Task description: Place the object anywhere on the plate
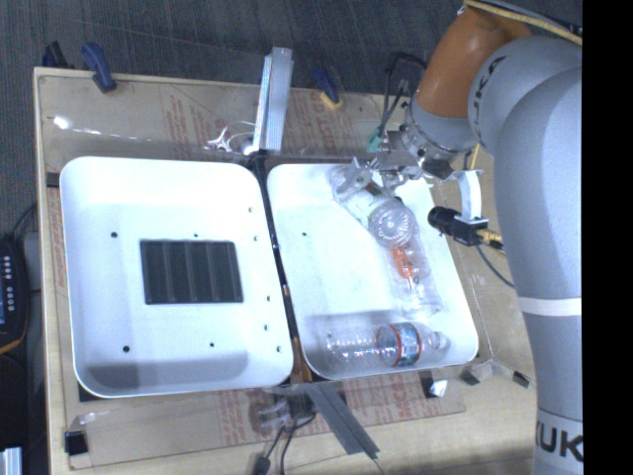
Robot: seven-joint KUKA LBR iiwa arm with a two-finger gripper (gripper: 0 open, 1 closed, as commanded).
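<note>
A dark ribbed rectangular plate [191,271] lies flat in the middle of the left bin [99,206]. In the right bin [316,265] a clear plastic bottle with an orange label [406,255] lies along the right wall, its cap end toward the far corner. A second clear bottle with a red and blue label [388,344] lies along the near wall. My gripper [356,179] hangs low over the far end of the right bin, just up and left of the orange-label bottle's cap end. Nothing visibly sits in it.
A metal upright bar [273,99] stands at the far seam between the bins. Blue clamps [99,67] hold the bench's back edge. Cables and a black connector [457,224] hang off the wrist over the right bin's right rim.
</note>
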